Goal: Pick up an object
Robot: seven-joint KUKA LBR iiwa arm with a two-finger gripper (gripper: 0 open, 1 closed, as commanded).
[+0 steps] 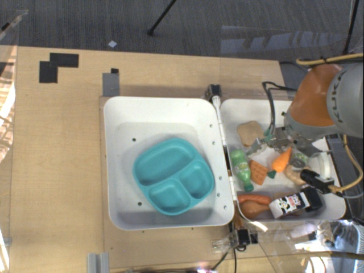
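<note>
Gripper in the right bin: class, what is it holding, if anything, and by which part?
It cannot be told: the gripper sits low among the toy food in the right bin, beside an orange carrot.

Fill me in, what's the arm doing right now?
The KUKA arm has reached into the right bin, with its gripper low over the toy food beside a carrot and a tan bread piece. Nothing is visibly held. The left bin holds a teal divided plate.

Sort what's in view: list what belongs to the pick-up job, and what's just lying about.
Job:
gripper
carrot
green bottle
tan bread piece
waffle piece
sausage
black-and-white bottle
right bin

Lying about:
teal divided plate
left bin
</note>
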